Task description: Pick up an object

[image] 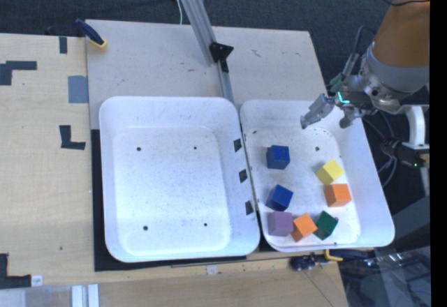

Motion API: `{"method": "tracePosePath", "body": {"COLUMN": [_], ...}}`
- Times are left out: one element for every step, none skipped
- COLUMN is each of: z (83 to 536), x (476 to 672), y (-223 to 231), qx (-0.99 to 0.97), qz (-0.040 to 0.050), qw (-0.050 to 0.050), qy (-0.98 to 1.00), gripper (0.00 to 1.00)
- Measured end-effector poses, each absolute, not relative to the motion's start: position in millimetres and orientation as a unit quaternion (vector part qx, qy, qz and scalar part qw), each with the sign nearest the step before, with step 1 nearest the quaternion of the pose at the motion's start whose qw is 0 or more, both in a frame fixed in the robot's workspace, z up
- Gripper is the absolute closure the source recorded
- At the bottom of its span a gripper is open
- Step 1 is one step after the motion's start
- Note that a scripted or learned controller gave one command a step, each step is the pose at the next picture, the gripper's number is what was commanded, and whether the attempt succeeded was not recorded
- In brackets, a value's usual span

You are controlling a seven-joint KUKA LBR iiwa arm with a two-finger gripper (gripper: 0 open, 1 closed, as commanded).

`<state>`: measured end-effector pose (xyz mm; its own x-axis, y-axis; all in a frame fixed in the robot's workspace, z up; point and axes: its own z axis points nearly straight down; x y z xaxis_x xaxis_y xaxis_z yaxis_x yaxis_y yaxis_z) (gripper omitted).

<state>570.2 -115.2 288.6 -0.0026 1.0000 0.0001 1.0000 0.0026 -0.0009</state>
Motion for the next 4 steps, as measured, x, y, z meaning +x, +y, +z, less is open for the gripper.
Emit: {"method": "tracePosePath", "body": {"z": [226, 168, 105, 118], "x": [574.8, 579.4, 583.1, 584.5], "y": [-112, -103, -104, -103], "qx": [-0.707, -0.706, -0.707, -0.706], "qz": [0.0028, 0.0027, 0.003, 0.0009], "qw": [0.003, 0.003, 0.003, 0.002], "qy": [-0.708, -0.708, -0.708, -0.708], "gripper": [0.0, 0.0, 0.0, 1.0]}}
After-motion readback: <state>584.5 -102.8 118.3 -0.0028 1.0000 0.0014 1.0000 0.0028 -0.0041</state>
